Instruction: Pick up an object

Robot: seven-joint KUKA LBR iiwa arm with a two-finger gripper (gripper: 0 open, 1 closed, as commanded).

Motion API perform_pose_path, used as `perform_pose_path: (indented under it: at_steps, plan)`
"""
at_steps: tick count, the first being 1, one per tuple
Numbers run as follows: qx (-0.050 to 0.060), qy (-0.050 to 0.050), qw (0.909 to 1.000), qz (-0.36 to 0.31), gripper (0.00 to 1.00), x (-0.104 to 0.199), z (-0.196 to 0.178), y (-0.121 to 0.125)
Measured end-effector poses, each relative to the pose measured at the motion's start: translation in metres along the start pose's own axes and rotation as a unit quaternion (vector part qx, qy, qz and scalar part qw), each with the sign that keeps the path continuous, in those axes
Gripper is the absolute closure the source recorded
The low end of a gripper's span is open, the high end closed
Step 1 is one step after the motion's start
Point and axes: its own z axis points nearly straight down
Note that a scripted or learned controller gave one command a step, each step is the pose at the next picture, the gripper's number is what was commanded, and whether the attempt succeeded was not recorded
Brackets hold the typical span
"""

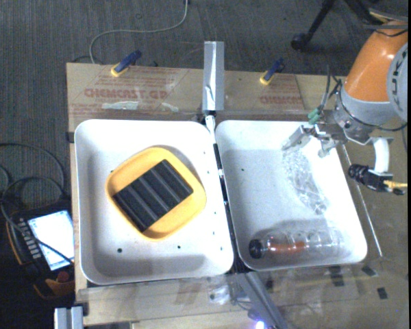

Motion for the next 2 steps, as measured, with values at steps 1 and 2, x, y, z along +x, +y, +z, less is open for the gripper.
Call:
perform_pose_path:
  at_steps: [1,2]
  plan:
    - [-0.004,0.0,0.9985,0.055,0.0,-0.032,0.103,-0.003]
    - [-0.001,-0.001,1.0,-0.01,0.0,-0.046,-0.01,-0.093]
